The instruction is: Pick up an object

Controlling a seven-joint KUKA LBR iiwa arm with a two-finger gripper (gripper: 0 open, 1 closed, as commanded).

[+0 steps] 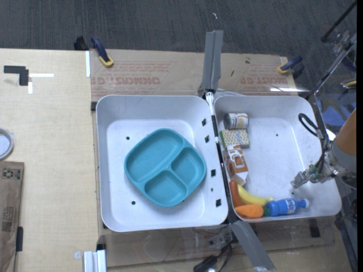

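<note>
Low over right bin point(283, 109), arm point(346, 146) angled leftward; pincer point(303, 178) state unclear, above blue bottle point(285, 207).

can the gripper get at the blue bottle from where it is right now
Probably yes. The gripper sits at the right bin's right side, just above the blue bottle, with bare bin floor between. The banana and carrot crowd only the bottle's left end.

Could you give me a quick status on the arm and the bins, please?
Gripper low over right bin, nothing seen between its fingers. Blue bottle nearest, by banana and carrot. Path looks unobstructed.
</note>
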